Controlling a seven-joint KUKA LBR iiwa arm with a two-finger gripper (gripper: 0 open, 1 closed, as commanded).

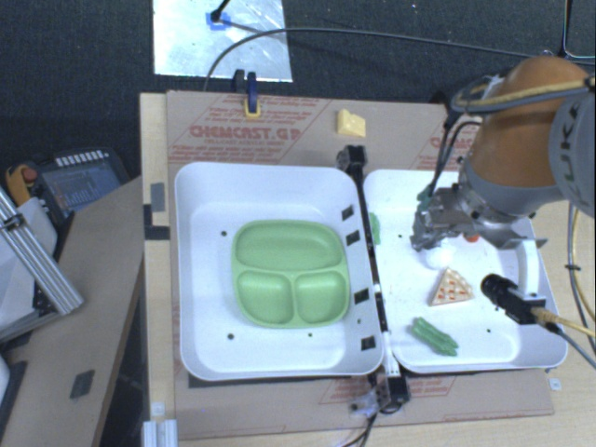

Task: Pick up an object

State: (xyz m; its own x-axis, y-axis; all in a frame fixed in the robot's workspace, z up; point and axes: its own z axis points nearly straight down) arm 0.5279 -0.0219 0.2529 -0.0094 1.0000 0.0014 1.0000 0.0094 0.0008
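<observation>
Hand (430, 236), grip state unclear, hovers just above-left of pizza slice (451, 288) in right bin (484, 343).

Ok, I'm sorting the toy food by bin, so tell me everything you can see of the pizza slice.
The pizza slice is a small flat triangle, tan at the edges with a reddish criss-cross pattern on top; it looks like plastic toy food. It lies flat on the floor of the right bin, its tip pointing toward the far side. It lies apart from the green pod nearer the camera. The gripper is over the bin just beyond the tip; contact cannot be judged.
</observation>
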